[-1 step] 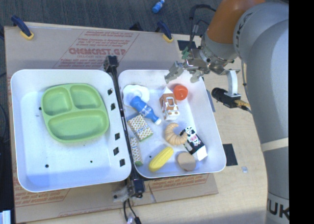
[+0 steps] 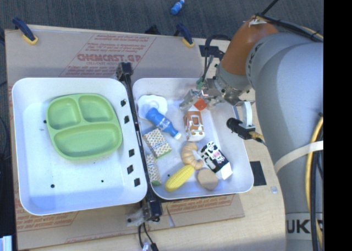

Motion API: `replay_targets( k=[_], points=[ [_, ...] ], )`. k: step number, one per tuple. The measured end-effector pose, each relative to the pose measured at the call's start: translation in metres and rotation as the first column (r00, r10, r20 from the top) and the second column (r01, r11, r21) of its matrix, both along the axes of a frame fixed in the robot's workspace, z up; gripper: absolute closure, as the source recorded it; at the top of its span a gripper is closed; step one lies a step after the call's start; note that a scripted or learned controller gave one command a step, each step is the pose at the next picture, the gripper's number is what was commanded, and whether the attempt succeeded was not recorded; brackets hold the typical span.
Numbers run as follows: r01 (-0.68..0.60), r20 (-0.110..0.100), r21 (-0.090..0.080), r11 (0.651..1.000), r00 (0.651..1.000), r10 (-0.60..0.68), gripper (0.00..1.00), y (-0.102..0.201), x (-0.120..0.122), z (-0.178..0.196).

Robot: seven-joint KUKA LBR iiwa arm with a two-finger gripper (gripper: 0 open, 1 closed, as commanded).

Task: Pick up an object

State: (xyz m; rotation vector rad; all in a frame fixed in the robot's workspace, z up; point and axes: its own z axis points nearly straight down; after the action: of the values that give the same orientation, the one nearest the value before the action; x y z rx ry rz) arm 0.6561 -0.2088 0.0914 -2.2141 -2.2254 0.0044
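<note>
The right bin [image 2: 170,83] holds several objects: a blue bottle [image 2: 161,121], a white round lid [image 2: 153,103], an orange-and-white carton [image 2: 193,125], a patterned packet [image 2: 158,143], a tan bread piece [image 2: 191,154], a yellow corn cob [image 2: 180,177], a black-and-white cow-print carton [image 2: 215,159] and a brown round piece [image 2: 207,179]. My gripper [image 2: 198,99] hangs low over the bin's far right part, just above the orange-and-white carton. A small red item sits right under the gripper tip, and its contact with the gripper is unclear.
The left bin [image 2: 33,178] carries a green divided plate [image 2: 83,125]. Black clips run along the divider between the bins. Blue-and-yellow clamps [image 2: 25,29] hold the cardboard at the back. A small blue object [image 2: 176,6] lies on the floor beyond the bench.
</note>
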Motion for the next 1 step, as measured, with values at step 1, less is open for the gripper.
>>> replay_targets(
  k=[1],
  points=[
    [-0.004,-0.002,0.001,1.0,1.0,0.004,1.0,0.0006,0.0004,0.0112]
  ],
)
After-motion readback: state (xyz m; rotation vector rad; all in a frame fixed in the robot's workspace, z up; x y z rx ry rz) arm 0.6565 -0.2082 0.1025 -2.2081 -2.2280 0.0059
